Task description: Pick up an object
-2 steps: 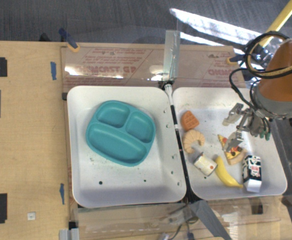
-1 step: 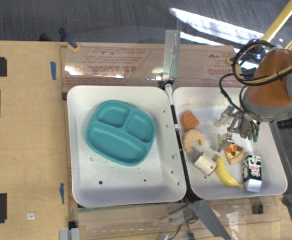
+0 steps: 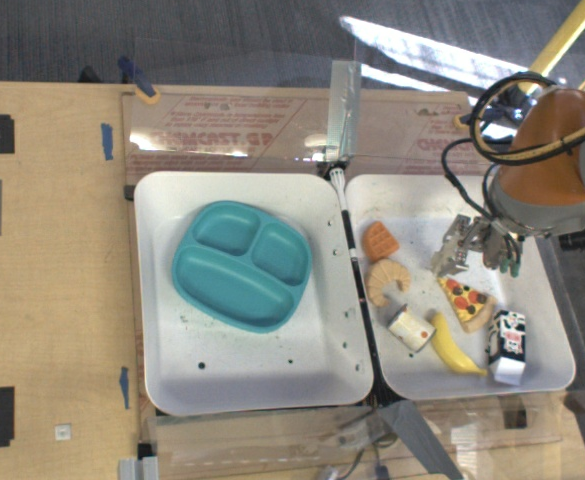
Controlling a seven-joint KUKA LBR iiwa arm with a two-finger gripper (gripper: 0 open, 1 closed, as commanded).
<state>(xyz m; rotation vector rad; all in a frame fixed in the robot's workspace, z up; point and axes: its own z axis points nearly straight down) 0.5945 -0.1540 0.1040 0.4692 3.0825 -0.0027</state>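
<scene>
The right bin [image 3: 552,368] holds several toy foods: an orange piece [image 3: 379,239], a tan croissant [image 3: 387,280], a white block [image 3: 408,328], a yellow banana [image 3: 453,347], a pizza slice [image 3: 466,301] and a black-and-white carton [image 3: 508,346]. My gripper [image 3: 475,248] hangs over the upper middle of that bin, just above the pizza slice. Its fingers [image 3: 456,247] stand apart, and nothing sits between them.
A teal divided plate [image 3: 241,264] lies in the left bin [image 3: 162,368]. A raised wall [image 3: 350,268] splits the two bins. The arm's orange band [image 3: 549,146] and black cables [image 3: 492,118] hang over the right bin's far corner.
</scene>
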